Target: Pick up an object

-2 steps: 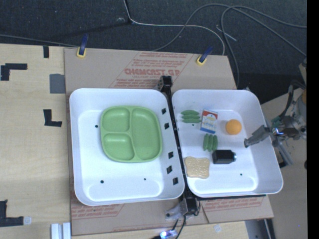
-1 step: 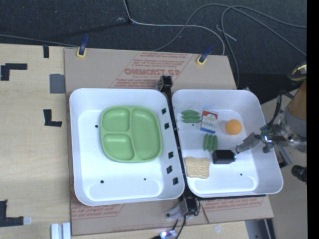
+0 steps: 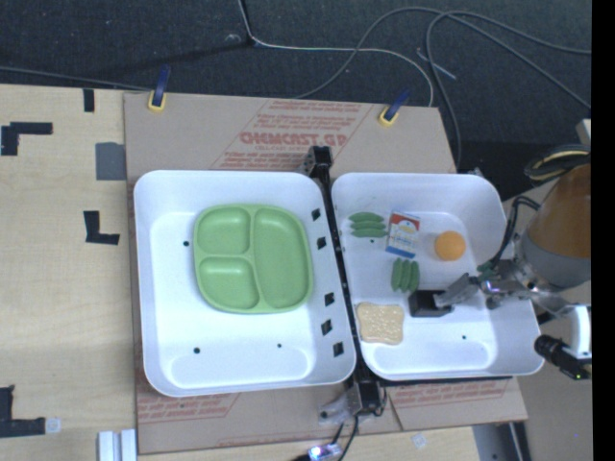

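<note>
The right bin (image 3: 480, 353) holds several small items. A green pea pod (image 3: 366, 224) lies at its back left, and a white carton with red and blue print (image 3: 404, 235) is beside it. An orange ball (image 3: 449, 246) sits to the carton's right. A second green pod (image 3: 405, 276) lies mid-bin, and a tan slice of toast (image 3: 381, 323) rests at the front left. My gripper (image 3: 422, 304) is low over the bin floor, just right of the toast and just below the second pod. I see nothing held in it.
The left bin (image 3: 163, 353) carries a green divided plate (image 3: 255, 258). Black clips run along the seam between the bins (image 3: 332, 296). The grey arm with its orange band (image 3: 567, 221) comes in over the right bin's right wall. Cables trail at the back.
</note>
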Controlling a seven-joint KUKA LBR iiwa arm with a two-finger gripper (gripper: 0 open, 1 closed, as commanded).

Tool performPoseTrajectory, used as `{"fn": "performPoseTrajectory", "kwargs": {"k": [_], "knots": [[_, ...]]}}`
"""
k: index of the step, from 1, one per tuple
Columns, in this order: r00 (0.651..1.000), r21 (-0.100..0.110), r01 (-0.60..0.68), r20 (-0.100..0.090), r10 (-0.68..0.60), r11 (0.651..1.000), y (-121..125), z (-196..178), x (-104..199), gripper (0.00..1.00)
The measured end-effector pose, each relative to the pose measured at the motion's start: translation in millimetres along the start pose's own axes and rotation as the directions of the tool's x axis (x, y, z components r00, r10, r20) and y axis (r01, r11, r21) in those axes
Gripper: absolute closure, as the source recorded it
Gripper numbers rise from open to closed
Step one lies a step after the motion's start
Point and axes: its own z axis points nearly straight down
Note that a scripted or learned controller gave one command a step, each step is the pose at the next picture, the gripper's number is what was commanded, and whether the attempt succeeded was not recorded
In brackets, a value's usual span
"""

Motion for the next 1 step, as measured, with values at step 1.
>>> {"fn": "performPoseTrajectory", "kwargs": {"k": [1], "knots": [[1.0, -0.004, 0.006, -0.01, -0.006, 1.0, 4.7, 19.5, 0.7, 0.0]]}}
